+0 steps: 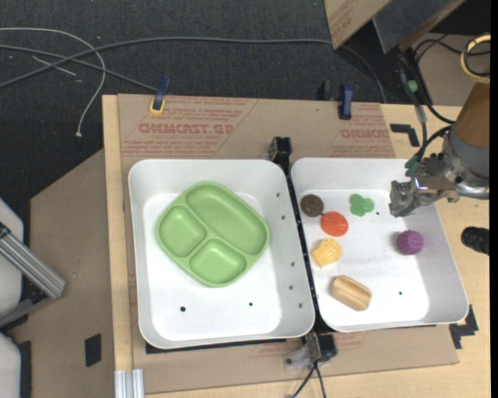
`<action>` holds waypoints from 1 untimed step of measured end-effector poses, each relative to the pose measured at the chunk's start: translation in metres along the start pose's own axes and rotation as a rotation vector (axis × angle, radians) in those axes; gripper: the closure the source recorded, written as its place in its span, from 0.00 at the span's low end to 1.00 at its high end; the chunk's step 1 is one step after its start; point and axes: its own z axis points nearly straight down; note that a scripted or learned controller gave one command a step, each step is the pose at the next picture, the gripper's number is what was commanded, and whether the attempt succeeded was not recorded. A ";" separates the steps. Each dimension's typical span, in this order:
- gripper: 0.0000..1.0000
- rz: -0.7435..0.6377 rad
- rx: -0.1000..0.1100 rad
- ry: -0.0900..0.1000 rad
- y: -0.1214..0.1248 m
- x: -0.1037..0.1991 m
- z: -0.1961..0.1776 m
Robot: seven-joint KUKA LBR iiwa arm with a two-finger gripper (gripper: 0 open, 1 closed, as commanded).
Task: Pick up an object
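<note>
Tool (401, 200) over right bin (443, 303), grip state unclear. Just below it, purple ball (410, 242); to its left, green toy (361, 205), orange ball (334, 224), brown ball (312, 205).

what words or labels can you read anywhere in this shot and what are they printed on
"CHEMCAST GP", in red, repeated along the brown board under the two white bins; it reads roughly so, the letters are faint.
The same red print shows again on the board's right part, partly cut off and blurred.
Red print on the cardboard box at the top edge: too small to read.
No text on the green divided plate, the bins or the toy foods.
</note>
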 end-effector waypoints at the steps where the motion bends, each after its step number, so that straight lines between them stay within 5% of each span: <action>1: 0.00 -0.002 -0.010 -0.002 0.002 0.000 -0.005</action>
